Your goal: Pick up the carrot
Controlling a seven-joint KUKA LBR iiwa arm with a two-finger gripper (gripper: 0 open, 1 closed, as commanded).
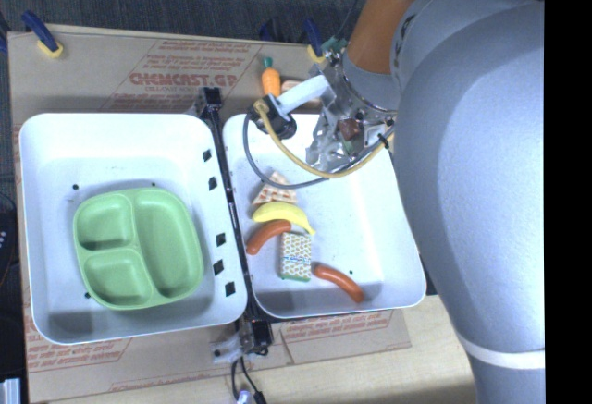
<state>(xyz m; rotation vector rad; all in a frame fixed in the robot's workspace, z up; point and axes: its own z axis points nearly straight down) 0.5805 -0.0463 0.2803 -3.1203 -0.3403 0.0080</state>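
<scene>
Carrot (270,81) first: we see it as a small orange cone with a green tip, lying on the cardboard (185,69) just beyond the far rim of the right bin (388,245), near the gap between the two bins and outside both.

By size, we meet the arm (481,162) first, a broad, smooth grey shell filling the right side, with a matte orange band (384,23) above the wrist and black and yellow cables looping off it. Next come the two shallow white plastic bins with rounded corners, side by side and joined by black clips. The left bin (46,208) holds a pale green tray (139,248), rounded and split into three compartments.

The gripper (331,145) is a cluster of bare metal and wires hanging over the far part of the right bin, close to the carrot but apart from it; we cannot tell how its claw stands.

In the right bin, toward its left wall, lie a small patterned carton (296,256), a curved yellow banana (282,215), a reddish sausage (266,236) touching the banana, and a second one (338,280) just beside the carton.
</scene>
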